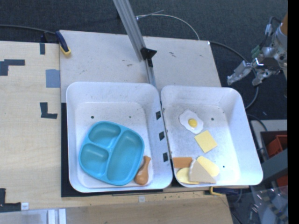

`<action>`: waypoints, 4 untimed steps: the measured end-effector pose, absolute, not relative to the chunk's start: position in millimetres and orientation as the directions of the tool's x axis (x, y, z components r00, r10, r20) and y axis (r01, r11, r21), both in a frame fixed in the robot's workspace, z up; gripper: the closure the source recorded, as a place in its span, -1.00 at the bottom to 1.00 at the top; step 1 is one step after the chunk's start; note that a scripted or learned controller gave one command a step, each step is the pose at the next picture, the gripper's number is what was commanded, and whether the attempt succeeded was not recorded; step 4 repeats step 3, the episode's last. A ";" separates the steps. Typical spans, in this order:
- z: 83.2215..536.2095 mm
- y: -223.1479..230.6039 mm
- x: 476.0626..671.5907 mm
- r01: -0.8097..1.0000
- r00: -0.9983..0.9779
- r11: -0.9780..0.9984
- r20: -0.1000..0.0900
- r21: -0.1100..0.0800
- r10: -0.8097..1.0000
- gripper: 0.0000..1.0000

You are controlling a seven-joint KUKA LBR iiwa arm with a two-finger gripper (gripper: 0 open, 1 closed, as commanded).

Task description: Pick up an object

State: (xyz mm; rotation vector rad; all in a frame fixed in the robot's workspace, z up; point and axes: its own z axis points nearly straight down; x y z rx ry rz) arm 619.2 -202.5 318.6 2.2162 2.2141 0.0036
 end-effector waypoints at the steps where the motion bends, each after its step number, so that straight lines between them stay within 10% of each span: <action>1: 251.9 -210.4 633.0 1.000 0.000 0.000 -0.001 -0.007 1.000 -1.00; 4: 198.2 -209.4 657.8 1.000 -0.003 0.003 -0.001 -0.005 1.000 -1.00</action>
